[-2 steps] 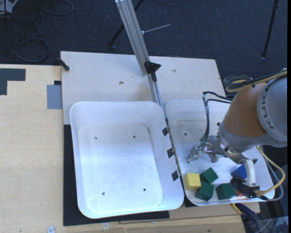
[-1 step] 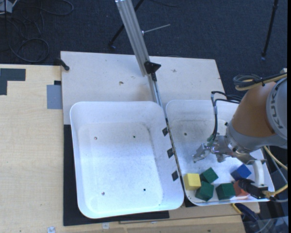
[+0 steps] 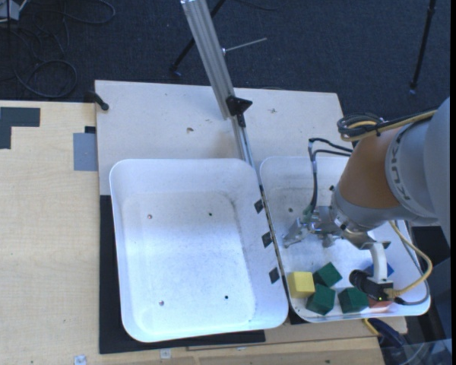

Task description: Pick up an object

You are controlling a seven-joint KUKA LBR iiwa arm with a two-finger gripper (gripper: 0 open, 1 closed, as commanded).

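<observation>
Bench boards point(image 3: 38, 226) of pale wood fill the left side, with three dark patches near their top edge. Next comes the left bin point(image 3: 186, 249), a shallow white tray lying on a black mat, its floor marked by a few small dark specks. A slanted metal rail point(image 3: 213, 59) rises from between the two bins toward the top, carrying a small black clamp partway down. Three small black clips sit along the wall where the two bins meet.

Right of that wall lies the right bin point(image 3: 289, 181), also white and shallow. The blocks are gathered in its near corner: one yellow block point(image 3: 302, 283) just beside the dividing wall, then three green blocks point(image 3: 328, 274), point(image 3: 321, 300) and point(image 3: 353, 299) crowded close together, the yellow one touching or nearly touching its green neighbours. A bit of blue and a bit of orange show by the bin's right rim, too hidden to name.

The gripper point(image 3: 311, 230) hangs over the middle of the right bin, above the blocks and apart from them. Its metal fingers look spread, and no block sits between them. The arm point(image 3: 387, 177), orange band then grey, enters from the right with cables looping around it.
</observation>
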